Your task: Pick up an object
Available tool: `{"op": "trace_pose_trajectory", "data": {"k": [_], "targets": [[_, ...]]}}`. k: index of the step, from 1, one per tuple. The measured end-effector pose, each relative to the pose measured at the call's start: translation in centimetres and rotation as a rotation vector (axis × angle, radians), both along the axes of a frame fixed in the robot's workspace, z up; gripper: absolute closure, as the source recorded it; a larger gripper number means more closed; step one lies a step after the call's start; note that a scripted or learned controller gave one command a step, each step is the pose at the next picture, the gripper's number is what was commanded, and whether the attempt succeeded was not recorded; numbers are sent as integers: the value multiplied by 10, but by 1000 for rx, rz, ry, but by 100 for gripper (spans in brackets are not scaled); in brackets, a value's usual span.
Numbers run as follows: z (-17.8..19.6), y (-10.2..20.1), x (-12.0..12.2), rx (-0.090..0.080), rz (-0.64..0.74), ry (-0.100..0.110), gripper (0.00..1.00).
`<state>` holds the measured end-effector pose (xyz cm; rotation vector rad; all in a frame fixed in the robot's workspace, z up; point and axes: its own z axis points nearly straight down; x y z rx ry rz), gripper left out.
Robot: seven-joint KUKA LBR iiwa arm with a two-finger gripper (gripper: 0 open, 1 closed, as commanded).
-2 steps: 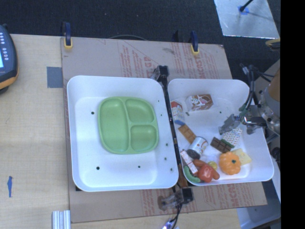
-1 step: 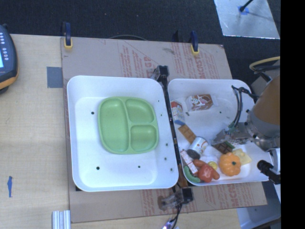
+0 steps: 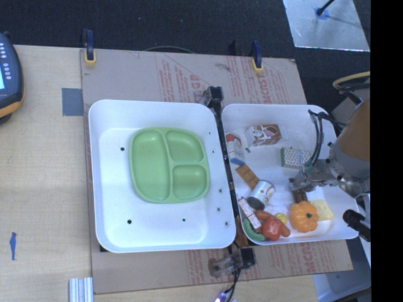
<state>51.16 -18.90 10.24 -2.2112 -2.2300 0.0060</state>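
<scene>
**Watcher:** Gripper (image 3: 304, 184) first, operator: you'll find it low over the right bin (image 3: 296, 113), a dark metal cluster under the grey wrist and cables. Whether it is spread or pressed together I cannot tell; the parts blur into one dark mass, and you can see nothing pinched in it.

**Operator:** What lies closest to it?

**Watcher:** Just below it you have a small orange pumpkin (image 3: 303, 218), round and ribbed, glossy like plastic. A pale yellow flat block (image 3: 323, 210) touches the pumpkin's right side. Just above the gripper and a little to its left you'll see a small square packet (image 3: 295, 157) with a speckled green and white print.

**Operator:** And farther out?

**Watcher:** To the gripper's left you have a short cylindrical can (image 3: 262, 190) lying tilted, with a shiny metal end. Down and left from the gripper sits a red, smooth, rounded vegetable (image 3: 272, 228), resting against a green curved piece (image 3: 250, 230) by the bin's lower wall. Up and left from the gripper, a flat white wrapper with a brown picture (image 3: 264, 134) lies well apart from it. A thin brown bar (image 3: 247, 176) lies slanted beyond the can.

**Operator:** The other bin?

**Watcher:** Far to the gripper's left, the left bin (image 3: 107, 225) is shallow, white and smooth with rounded corners. It holds a matte light green plate (image 3: 169, 165), rounded and divided into three compartments.
</scene>
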Motion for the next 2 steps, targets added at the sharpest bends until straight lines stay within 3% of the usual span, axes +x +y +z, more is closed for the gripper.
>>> {"op": "trace_pose_trajectory", "data": {"k": [1,2], "targets": [[80,47,52,2,2,-12,100],[129,147,43,6,6,-6,100]]}}
